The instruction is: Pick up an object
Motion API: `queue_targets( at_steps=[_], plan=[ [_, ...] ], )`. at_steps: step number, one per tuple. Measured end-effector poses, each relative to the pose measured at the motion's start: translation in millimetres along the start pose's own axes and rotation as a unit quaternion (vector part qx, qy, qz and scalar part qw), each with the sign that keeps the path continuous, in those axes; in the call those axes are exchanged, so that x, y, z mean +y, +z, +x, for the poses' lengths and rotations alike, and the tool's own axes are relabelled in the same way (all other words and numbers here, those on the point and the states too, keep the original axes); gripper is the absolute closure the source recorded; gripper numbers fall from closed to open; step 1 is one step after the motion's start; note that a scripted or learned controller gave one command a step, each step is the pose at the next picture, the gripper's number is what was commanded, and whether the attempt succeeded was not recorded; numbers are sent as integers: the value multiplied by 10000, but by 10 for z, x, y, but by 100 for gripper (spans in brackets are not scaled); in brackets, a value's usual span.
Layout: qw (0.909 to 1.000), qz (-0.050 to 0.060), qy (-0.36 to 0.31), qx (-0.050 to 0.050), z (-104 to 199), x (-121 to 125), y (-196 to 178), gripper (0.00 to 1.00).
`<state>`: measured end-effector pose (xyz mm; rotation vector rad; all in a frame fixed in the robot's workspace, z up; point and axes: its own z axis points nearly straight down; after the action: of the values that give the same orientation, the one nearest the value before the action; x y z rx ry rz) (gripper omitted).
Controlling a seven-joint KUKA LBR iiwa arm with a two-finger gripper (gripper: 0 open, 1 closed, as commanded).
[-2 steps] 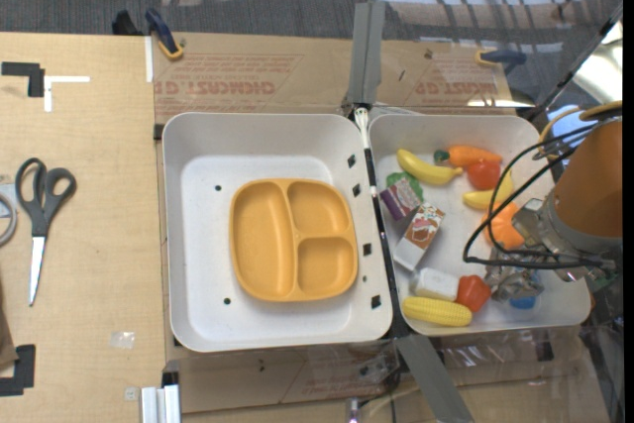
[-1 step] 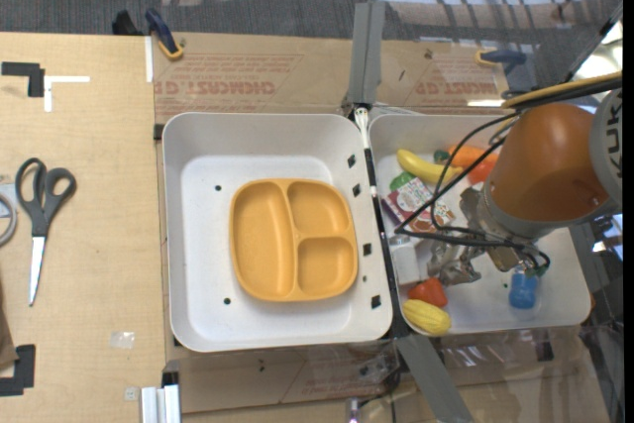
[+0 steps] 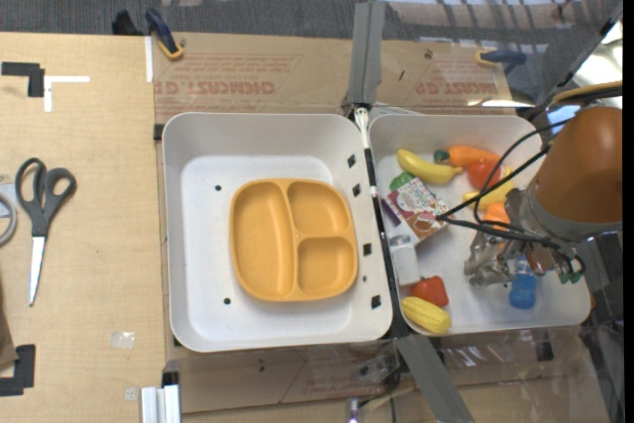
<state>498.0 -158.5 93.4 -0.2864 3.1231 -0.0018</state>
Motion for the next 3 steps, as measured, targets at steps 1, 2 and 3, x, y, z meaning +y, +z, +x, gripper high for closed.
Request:
queue_targets(
  at_steps=[1, 2, 3],
  plan=[
    [9655, -2, 2604, 24, 157, -14, 17, 100],
    [9009, 5, 4339, 20, -216, 562, 16, 100],
    [8113, 14, 5847, 17, -200, -16, 12, 100]
  ],
)
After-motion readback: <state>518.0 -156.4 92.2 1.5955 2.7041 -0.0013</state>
